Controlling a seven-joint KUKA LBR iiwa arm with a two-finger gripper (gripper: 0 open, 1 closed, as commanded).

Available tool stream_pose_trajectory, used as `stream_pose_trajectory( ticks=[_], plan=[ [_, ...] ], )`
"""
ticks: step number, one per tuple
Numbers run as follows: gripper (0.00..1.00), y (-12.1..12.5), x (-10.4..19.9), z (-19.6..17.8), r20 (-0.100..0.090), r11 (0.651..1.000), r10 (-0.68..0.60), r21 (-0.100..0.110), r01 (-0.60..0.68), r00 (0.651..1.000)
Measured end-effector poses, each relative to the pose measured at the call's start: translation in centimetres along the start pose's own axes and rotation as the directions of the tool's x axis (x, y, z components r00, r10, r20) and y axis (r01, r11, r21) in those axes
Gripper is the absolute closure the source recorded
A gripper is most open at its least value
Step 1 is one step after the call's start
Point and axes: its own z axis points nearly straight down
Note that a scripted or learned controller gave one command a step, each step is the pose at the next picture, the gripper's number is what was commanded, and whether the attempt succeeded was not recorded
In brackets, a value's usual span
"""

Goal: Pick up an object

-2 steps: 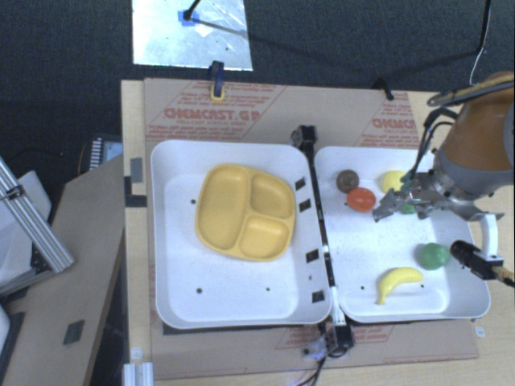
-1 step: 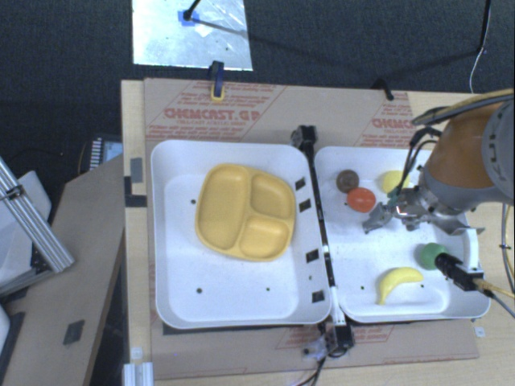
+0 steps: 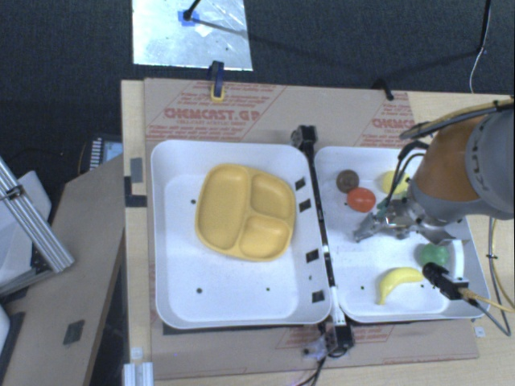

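Pick not yet made, by my reading: the end effector (image 3: 368, 231) sits low in the right bin (image 3: 346, 276), and whether it is spread or closed I cannot tell; nothing is visibly held in it. Nearest candidate is the red-orange round object (image 3: 360, 199), just behind the end effector, smooth and tomato-like, apparently resting on the bin floor beside a small brown round piece (image 3: 348, 180). A banana (image 3: 397, 282) and a green object (image 3: 433, 255) lie on its near side, toward the arm; approach and grasp remain.
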Motion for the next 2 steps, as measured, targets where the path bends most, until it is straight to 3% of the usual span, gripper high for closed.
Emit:
stream_pose_trajectory(
  ticks=[1,2],
  plan=[
    [1.0,0.1,0.0,-1.2,0.001,1.0,0.0,-0.004,0.0,1.0],
    [1.0,-0.4,-0.1,-7.5,0.002,1.0,-0.002,-0.007,0.002,1.0]
  ],
)
